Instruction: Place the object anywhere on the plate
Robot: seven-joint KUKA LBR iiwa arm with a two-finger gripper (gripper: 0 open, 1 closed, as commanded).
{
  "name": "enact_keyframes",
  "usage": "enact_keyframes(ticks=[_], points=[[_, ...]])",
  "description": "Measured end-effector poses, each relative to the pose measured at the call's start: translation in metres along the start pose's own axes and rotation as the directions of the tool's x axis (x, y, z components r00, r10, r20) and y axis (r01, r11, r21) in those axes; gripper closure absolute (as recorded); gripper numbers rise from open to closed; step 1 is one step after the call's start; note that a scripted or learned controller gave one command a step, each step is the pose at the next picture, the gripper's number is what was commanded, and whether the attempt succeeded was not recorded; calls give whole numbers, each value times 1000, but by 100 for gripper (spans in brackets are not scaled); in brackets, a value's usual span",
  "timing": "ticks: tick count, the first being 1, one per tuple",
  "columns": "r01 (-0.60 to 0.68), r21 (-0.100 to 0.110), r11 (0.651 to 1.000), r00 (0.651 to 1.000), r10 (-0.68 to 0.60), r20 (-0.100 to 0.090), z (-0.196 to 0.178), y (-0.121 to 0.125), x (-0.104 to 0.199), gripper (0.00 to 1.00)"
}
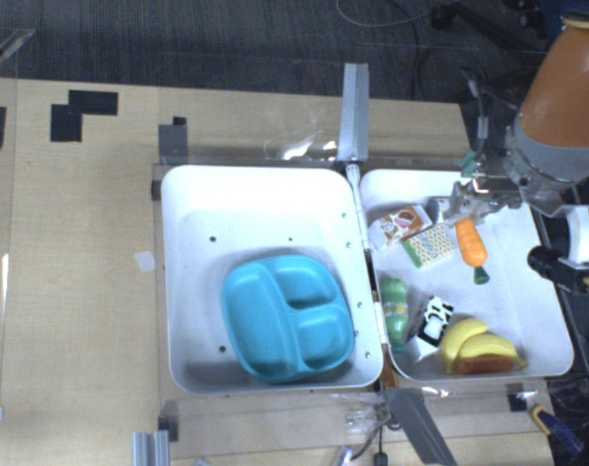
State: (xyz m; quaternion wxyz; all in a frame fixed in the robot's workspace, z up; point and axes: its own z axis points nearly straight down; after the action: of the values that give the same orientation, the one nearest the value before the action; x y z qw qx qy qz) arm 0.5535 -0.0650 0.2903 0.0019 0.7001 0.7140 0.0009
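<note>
Carrot (472, 245): orange toy, upper centre of the right bin (551, 309), long axis running top to bottom of the frame, green tip downward. Hand (466, 202): just above the carrot's upper end, at its top; whether it grips cannot be told. Plate (287, 316): blue, lower centre of the left bin (192, 260), well apart, frame-left of the carrot. Arm: enters from upper right.

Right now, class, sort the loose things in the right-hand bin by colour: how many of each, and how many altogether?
Orange: 1, carrot
Yellow: 1, bananas
Green: 1, bottle
Black and white: 1, toy
Mixed print: 2, snack packet and patterned packet
Total: 6
</note>
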Motion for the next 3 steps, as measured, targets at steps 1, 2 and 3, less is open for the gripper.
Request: enact_keyframes(ticks=[1,2,3], points=[[9,1,1000,1000,-9,-2,47,11,79,100],[209,0,978,978,-209,-2,88,-31,156,100],[46,2,999,999,-46,-3,116,-52,213,100]])
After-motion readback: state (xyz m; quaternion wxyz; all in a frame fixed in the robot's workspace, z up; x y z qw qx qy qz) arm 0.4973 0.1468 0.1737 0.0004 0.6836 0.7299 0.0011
